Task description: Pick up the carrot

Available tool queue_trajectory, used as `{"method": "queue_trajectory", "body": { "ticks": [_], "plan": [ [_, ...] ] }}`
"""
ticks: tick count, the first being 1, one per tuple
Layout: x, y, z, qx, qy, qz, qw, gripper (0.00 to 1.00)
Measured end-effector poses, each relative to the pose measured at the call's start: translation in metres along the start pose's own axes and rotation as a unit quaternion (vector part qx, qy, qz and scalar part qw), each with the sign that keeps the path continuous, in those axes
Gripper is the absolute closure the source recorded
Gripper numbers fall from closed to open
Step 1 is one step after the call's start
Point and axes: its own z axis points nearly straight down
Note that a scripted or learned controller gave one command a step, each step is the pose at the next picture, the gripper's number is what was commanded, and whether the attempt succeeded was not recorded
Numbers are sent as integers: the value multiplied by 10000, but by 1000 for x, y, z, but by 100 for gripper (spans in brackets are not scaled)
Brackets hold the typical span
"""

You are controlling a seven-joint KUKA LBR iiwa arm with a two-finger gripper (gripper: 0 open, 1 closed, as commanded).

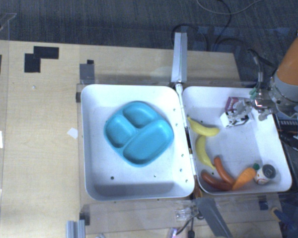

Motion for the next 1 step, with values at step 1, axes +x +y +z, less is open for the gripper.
{"method": "queue_trajectory", "body": {
  "ticks": [1],
  "plan": [
    [-37, -66, 44, -10, -7, -1642, 9864, 0]
  ]
}}
